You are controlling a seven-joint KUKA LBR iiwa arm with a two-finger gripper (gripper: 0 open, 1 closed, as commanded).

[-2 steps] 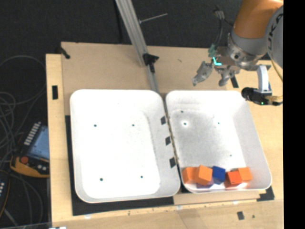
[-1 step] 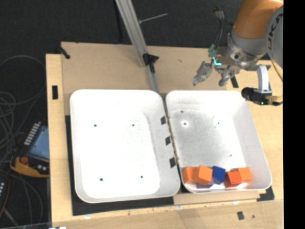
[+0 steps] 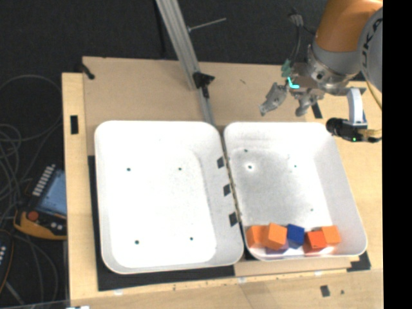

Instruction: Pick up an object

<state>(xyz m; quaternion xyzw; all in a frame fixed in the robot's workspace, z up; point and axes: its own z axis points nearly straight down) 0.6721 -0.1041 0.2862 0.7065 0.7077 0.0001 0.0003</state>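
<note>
The gripper (image 3: 288,102) hung above the far rim of the right bin (image 3: 293,166), out over the bare bench (image 3: 251,92) just beyond that bin's back edge, and its two fingers were spread apart with nothing between them. One finger (image 3: 273,99) angled off toward the left bin (image 3: 161,192), the other (image 3: 302,105) sat closer to the arm (image 3: 344,24).

The targets were all at the opposite end of the right bin, bunched along its near wall. So the whole length of the right bin lay between gripper and blocks: well apart, and on a line running from the far rim straight down toward the near rim.

I counted five blocks in that row. There were four orange blocks (image 3: 265,235), two at the end nearer the left bin and two toward the right bin's outer corner. One blue block (image 3: 295,234) sat wedged between those pairs. They touched or nearly touched, and the row's long axis ran across the right bin, along its near wall.

My read: no grasp had begun. The next move called for a long travel toward the near wall, then a descent. The crowding looked awkward, and an end block of the row looked easier to reach than the hemmed-in blue one.
</note>
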